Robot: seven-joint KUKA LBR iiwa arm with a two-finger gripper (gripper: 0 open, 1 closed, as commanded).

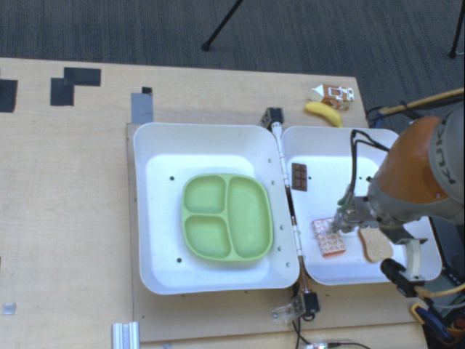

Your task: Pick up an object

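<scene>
Far to the left of the gripper, the left bin sits on the worktop and carries a pale green divided plate with three compartments, lying flat near the bin's middle; between that bin and the gripper runs the seam where the two white bins meet; just past it, up and to the left of the gripper, a small dark brown chocolate bar lies flat on the floor of the right bin; directly beneath and just left of the gripper lies a red and white packet, touching or almost touching the gripper's tip, though whether the gripper is spread or clenched cannot be told from this slant, and nothing is seen lifted; just to the right of the gripper a slice of toast lies on the bin floor, partly under the arm; well above the gripper, outside the bins on the worktop, lie a banana and a small carton just beside it.
</scene>
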